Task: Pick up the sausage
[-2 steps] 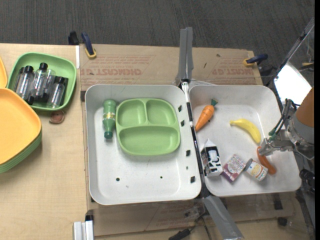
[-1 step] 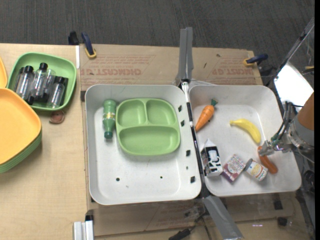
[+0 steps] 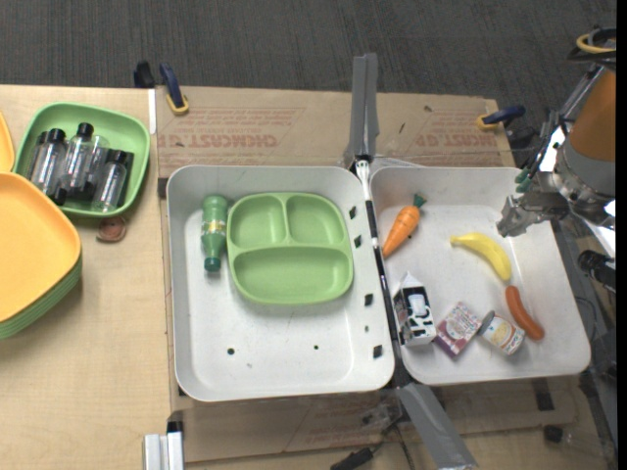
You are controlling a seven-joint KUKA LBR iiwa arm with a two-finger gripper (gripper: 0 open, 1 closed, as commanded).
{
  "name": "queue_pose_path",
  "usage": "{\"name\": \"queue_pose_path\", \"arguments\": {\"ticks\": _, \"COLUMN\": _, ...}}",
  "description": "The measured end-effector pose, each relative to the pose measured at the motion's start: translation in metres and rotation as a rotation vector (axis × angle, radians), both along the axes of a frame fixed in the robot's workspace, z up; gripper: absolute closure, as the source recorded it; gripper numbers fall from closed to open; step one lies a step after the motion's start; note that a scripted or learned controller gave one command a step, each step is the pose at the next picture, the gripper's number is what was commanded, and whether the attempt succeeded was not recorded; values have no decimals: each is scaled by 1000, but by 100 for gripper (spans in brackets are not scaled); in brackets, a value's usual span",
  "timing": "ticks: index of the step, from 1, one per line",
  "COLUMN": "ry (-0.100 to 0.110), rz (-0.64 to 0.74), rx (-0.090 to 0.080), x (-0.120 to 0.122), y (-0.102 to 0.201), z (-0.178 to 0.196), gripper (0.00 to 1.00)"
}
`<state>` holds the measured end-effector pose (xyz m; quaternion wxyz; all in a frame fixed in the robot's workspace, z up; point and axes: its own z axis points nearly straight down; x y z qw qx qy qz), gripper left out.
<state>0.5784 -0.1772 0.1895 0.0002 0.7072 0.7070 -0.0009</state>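
Sausage (image 3: pixel 524 312) lies in the right bin (image 3: pixel 571 360) beside a can (image 3: pixel 503 335) — gripper (image 3: pixel 512 219) hovers near the banana (image 3: pixel 487 254), well apart; its grip I cannot tell.

Tool (image 3: pixel 513 219) fingers are too blurry to read; arm (image 3: pixel 593 135) behind it runs off the edge.

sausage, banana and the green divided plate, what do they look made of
Sausage: likely moulded plastic toy food, with a smooth, even orange-red skin. Banana: probably the same, uniform yellow without blemishes. Green divided plate: looks like matte plastic, one flat colour with soft rounded compartment ridges.
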Motion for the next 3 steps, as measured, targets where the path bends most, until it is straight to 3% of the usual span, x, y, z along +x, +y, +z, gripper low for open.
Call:
{"name": "queue_pose_path", "arguments": {"ticks": 1, "ry": 2, "rz": 141, "rx": 2, "x": -46, "y": -36, "z": -64, "gripper": 100}}
{"name": "queue_pose_path", "arguments": {"ticks": 2, "ry": 1, "rz": 155, "rx": 2, "x": -76, "y": -33, "z": -94, "gripper": 100}}
{"name": "queue_pose_path", "arguments": {"ticks": 3, "ry": 0, "rz": 6, "rx": 1, "x": -51, "y": 18, "z": -2, "gripper": 100}}
